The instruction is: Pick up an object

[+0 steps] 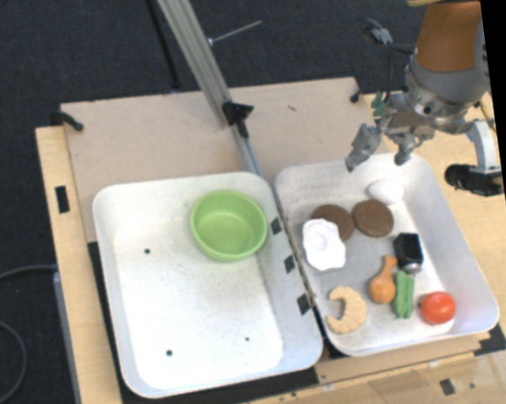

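Sitting toward the 1 o'clock corner of the left bin (143,349), a lime-green bowl (228,225) rests upright on the white floor. Both bins lie side by side on the tabletop (72,266), and a slanted aluminium post (203,64) rises behind them at 12 o'clock.

The right bin (462,243) carries the small items. At its 9 o'clock side lies a white fried-egg toy (323,243); just beyond it at 12 o'clock sits a dark brown disc (331,218), and beside that a second brown disc (373,218). At 7 o'clock lies a tan croissant-shaped piece (347,309). Nearer the middle, an orange pear-shaped toy (385,283) touches a green stick-shaped piece (404,295), with a small black block (408,250) just above them. A red tomato-like ball (437,308) sits at 5 o'clock. A white rounded object (385,190) lies at 12 o'clock, near the far rim.

Above that far rim hangs the end effector (378,158), its two fingers spread apart with nothing between them, the white object just below.
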